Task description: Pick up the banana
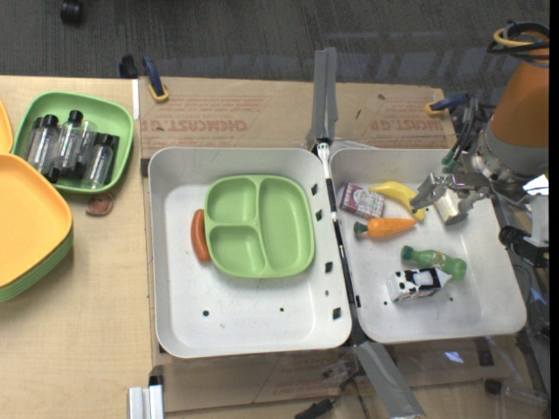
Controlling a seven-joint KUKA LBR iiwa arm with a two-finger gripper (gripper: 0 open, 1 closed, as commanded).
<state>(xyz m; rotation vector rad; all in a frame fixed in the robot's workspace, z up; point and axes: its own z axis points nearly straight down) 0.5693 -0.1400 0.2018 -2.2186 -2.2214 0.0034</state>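
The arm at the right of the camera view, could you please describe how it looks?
A bulky rounded orange segment sits above a grey wrist. Yellow and black cables loop over it. The tool is a small angular silver-grey metal assembly.

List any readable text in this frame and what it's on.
"CHEMCAST", red print seen upside down, on the cardboard behind the left bin; a smaller line under it is too blurred to read.
A like red print on the cardboard right of the divider: too faint to read.
Pink packet in the right bin: print too small to read.
Black-and-white carton: nothing legible.
Vials in the green tray: labels unreadable.
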